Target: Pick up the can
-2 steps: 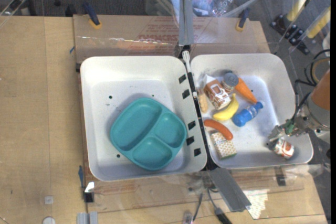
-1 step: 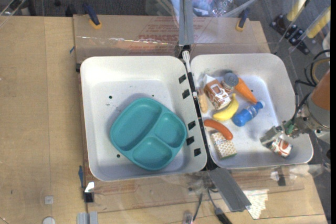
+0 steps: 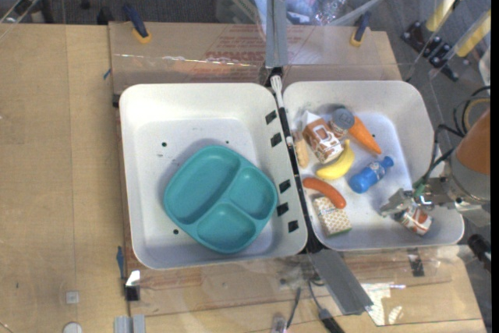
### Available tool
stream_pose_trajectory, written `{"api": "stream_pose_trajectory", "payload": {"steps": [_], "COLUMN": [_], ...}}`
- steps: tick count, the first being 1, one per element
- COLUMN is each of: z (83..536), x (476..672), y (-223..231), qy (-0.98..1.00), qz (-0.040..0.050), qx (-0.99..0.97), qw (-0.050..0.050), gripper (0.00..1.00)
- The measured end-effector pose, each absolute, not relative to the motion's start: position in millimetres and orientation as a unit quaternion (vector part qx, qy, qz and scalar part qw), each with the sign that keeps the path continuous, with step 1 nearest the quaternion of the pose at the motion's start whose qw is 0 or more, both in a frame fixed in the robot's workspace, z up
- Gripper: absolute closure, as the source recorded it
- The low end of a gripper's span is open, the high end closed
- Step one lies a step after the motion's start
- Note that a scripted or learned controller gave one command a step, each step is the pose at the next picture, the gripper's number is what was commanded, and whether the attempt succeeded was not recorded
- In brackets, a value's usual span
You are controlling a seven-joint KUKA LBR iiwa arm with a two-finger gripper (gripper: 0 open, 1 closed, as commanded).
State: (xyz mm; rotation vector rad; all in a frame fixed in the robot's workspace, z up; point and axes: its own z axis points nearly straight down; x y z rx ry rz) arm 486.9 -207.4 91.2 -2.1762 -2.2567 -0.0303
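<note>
Claw (image 3: 407, 203) is down in the right bin (image 3: 409, 101), near its front right corner, sitting right on top of a small red and white thing (image 3: 418, 221) that might be the can, kinda blurry there. Honestly can't tell how the claw is set. Banana (image 3: 335, 165), carrot (image 3: 363, 135) and blue bottle (image 3: 369, 175) are further in. Teal plate (image 3: 220, 199) sits in the left bin (image 3: 140, 168).
</note>
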Motion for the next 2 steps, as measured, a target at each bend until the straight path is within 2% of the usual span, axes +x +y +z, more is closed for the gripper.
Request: {"api": "stream_pose_trajectory", "payload": {"steps": [1, 2], "z": [102.5, 100.7], "x": [492.0, 490.5], "y": [-207.4, -205.1], "qy": [-0.721, -0.721], "qz": [-0.0123, -0.0122], "qx": [-0.693, -0.693], "qw": [-0.005, 0.000], "gripper": [1.00, 0.00]}}
